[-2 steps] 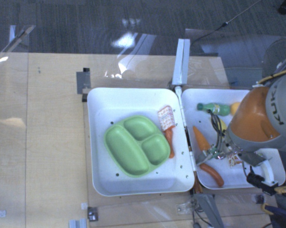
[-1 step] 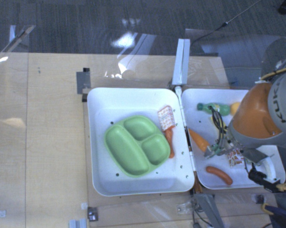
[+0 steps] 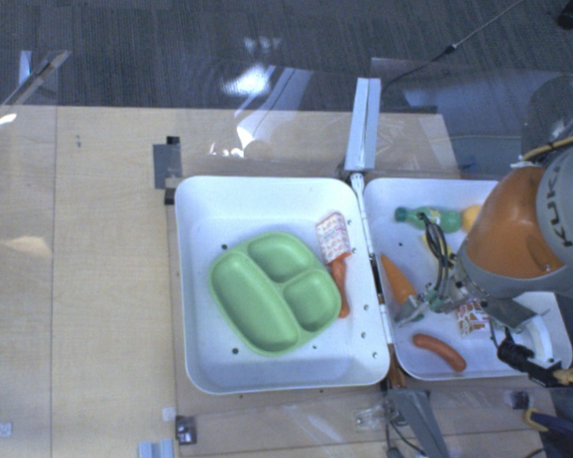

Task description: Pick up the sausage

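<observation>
Wooden bench [image 3: 91,277] bearing two shallow white bins side by side; left bin [image 3: 202,358] containing a green three-compartment tray [image 3: 273,291], with a small printed packet [image 3: 332,237] and a slim orange piece [image 3: 339,283] just beside the tray's right edge; right bin [image 3: 415,362] containing the sausage [image 3: 439,350], which lies flat and diagonal near the bin's front edge, apart from other items; an orange carrot [image 3: 396,279] lies near that bin's left wall, a green object [image 3: 419,215] and a yellow one [image 3: 471,216] toward its back; arm [image 3: 516,229] entering from the right, its orange band over the right bin; gripper [image 3: 430,298] low between carrot and sausage, just above the sausage and not touching it; whether the jaws are wide or narrow cannot be told from this view.
</observation>
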### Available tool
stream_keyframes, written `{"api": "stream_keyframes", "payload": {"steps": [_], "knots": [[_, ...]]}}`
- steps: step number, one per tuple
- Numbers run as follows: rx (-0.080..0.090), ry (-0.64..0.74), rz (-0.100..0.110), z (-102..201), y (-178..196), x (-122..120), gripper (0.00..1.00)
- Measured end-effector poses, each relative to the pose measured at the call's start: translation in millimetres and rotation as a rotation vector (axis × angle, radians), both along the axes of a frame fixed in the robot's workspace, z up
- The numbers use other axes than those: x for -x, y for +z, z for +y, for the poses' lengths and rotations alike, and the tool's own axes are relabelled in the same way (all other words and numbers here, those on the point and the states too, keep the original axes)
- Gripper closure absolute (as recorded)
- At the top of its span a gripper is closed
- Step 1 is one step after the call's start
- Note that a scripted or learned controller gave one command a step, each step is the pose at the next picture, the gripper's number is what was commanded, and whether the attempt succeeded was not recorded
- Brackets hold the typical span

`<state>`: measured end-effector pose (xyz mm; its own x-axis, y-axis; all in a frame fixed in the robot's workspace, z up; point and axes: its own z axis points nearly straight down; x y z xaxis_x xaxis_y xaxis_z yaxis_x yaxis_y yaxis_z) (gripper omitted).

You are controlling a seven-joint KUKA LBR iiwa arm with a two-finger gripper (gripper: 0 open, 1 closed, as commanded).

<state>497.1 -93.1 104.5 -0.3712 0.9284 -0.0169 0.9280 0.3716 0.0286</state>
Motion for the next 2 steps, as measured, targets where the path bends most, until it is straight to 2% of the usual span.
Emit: {"api": "stream_keyframes", "payload": {"steps": [1,2], "knots": [[-0.001,0.155,0.014,-29,-13,4,0.00],[0.005,0.155,0.000,-29,0,-1,1.00]]}}
